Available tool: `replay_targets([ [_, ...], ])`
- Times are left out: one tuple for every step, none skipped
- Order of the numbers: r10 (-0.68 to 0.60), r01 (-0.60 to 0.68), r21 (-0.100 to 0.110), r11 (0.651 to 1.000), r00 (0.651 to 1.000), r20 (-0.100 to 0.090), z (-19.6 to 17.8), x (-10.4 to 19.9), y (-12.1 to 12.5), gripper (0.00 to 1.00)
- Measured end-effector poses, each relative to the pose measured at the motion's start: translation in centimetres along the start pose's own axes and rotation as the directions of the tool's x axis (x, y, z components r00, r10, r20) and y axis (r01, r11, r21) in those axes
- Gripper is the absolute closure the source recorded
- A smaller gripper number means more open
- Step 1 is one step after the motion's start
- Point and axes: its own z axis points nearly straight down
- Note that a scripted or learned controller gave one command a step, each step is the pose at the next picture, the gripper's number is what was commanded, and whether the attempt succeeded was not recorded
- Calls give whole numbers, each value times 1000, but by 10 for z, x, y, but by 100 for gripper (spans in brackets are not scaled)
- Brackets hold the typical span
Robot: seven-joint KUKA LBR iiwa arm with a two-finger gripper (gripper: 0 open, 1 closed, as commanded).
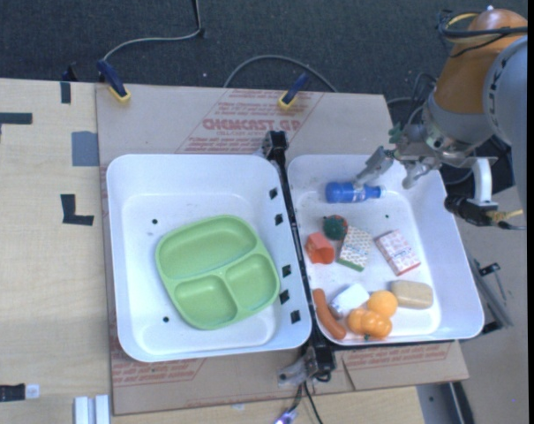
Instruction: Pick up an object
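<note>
Hand (393,170) with fingers spread wide, holding nothing, above the right bin's (456,263) far edge, just beside a blue bottle (352,192) lying on its side. Nearer: assorted toy foods. Left bin (130,237) holds a green tray (217,270).

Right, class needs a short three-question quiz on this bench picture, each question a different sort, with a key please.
1. True or false: the green divided plate lies in the left bin.
2. Which thing lies nearest the gripper? A) blue bottle B) sausage C) oranges
3. Fill in: the fingers are spread ____.

Key: 1 true; 2 A; 3 open, with nothing between them.
</note>
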Motion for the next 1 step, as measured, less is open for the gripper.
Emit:
replay_targets([
  [0, 0, -3, 1000, 1000, 1, 110, 44, -24, 0],
])
